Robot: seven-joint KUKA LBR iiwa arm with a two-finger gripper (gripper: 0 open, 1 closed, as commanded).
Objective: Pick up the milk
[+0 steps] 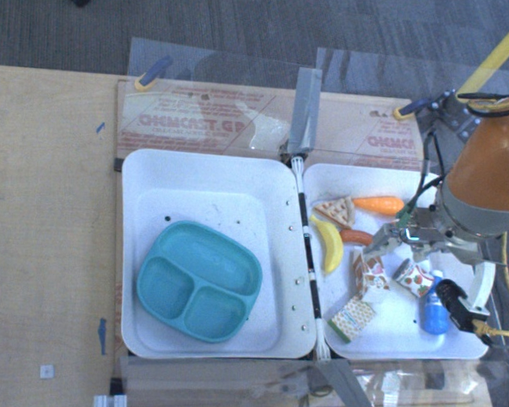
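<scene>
Claw hanging wide open over the right bin!
Left bin (132, 234) carries a teal divided plate (200, 279); right bin (383, 348) has banana (329, 245), then milk carton (370, 275) mid-bin; the gripper (404, 243), fingers spread, grasps nothing, just above-right of the carton.
</scene>
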